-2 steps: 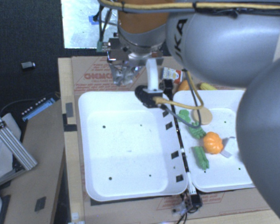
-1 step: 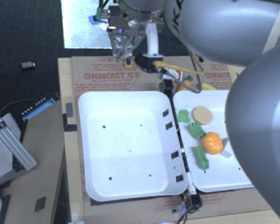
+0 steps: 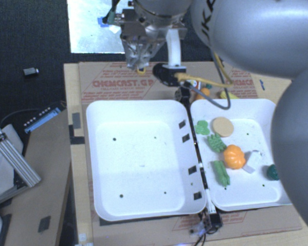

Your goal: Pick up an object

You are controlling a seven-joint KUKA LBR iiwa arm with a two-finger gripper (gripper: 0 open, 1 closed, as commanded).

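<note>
Your end effector (image 3: 139, 59) sits at the top centre of the frame, above the cardboard sheet (image 3: 116, 81) beyond the far rim of the left bin (image 3: 102, 164). It is well apart from every candidate object. You cannot tell from this slant whether it is wide or narrow, and nothing shows in it.

The pickable items are all in the right bin (image 3: 266, 196), at centre right of the frame:
- tan disc (image 3: 222, 126), near the far side, with a small green piece (image 3: 201, 126) just beside it on the left;
- ridged green piece (image 3: 216, 143) below those;
- orange round fruit (image 3: 234, 156), touching or nearly touching a small white scrap (image 3: 249, 166);
- long green vegetable (image 3: 221, 173) near the divider;
- dark green lump (image 3: 272, 172) by the right edge, partly hidden by the arm's bulk.

Judgement: the pick is not yet begun. The raised, off-bin pose probably leaves the camera a clear look at both bins. The items cluster near the divider, so a descent there risks clipping the rim; the tan disc or the orange fruit looks the more isolated choice.
</note>
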